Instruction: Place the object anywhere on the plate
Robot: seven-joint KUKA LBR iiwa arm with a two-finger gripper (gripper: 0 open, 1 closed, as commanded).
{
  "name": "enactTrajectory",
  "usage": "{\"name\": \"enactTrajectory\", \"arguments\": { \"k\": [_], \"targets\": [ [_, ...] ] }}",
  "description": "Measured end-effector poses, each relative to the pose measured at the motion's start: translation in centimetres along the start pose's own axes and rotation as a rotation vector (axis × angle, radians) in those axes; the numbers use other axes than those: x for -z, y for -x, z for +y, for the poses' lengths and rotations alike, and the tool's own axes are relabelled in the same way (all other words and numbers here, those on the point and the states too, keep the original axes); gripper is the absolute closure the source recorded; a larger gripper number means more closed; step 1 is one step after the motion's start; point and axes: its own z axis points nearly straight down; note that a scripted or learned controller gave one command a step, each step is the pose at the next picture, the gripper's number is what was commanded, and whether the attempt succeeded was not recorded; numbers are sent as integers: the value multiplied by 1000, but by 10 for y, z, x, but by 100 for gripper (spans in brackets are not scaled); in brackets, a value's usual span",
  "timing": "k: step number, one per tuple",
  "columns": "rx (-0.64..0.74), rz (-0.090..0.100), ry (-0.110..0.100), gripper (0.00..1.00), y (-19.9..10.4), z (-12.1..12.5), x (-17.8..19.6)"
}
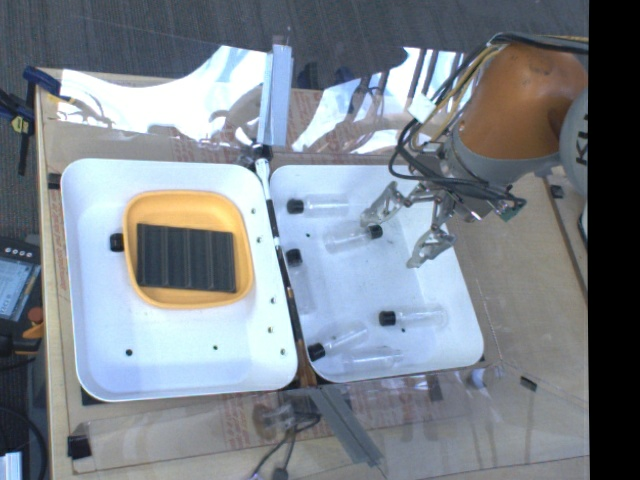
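The claw [405, 233] hangs over the upper right part of the right bin [460, 318], its two metal fingers [428, 248] spread apart with nothing between them, so it is released. One finger reaches left toward a clear tube with a black cap [352, 236], which lies on the bin floor just beside that fingertip; whether they touch cannot be told. The other finger points down and to the right, above bare bin floor.

More clear tubes with black caps lie in the same bin: one near the top left [315, 206], one at the left wall [297, 263], one toward the lower right [410, 318], and one near the bottom edge [335, 346], with another clear tube [380, 353] just beside it.

The left bin [95, 348] sits touching the right one along their shared edge on the desk [530, 408]. In it rests a yellow plate [185, 208] with a dark ribbed insert [187, 258] lying on its middle. A small black piece [117, 242] sits on the bin floor just left of the plate. All the tubes are well apart from the plate, in the other bin.
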Motion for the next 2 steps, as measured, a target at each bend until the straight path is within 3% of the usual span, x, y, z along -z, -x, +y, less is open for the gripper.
{"name": "enactTrajectory", "arguments": {
  "k": [2],
  "targets": [
    [675,-1,-3,0,10,-8,10]
  ]
}}
